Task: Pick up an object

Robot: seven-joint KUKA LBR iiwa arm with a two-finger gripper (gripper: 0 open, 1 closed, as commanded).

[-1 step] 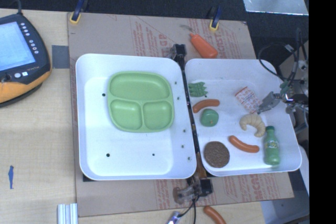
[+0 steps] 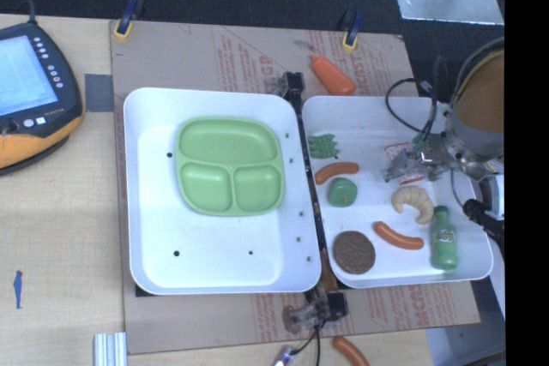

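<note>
My gripper (image 2: pixel 410 165) is low over the right bin (image 2: pixel 369 120), near its right side, just above a croissant (image 2: pixel 413 201). A small red item (image 2: pixel 412 181) peeks out beneath it. The same bin holds a leafy green piece (image 2: pixel 323 146), a reddish sausage (image 2: pixel 336 172), a green ball (image 2: pixel 342 192), a brown round patty (image 2: pixel 353 252), an orange sausage (image 2: pixel 397 236) and a green bottle (image 2: pixel 443 237). The left bin (image 2: pixel 146 184) holds a green divided plate (image 2: pixel 230 165).
A carrot (image 2: pixel 332 75) lies on the cardboard behind the right bin. Another sausage (image 2: pixel 350 349) lies in front of the bins. A teach pendant (image 2: pixel 30 94) sits at the far left. Black cables (image 2: pixel 403 99) loop beside the arm.
</note>
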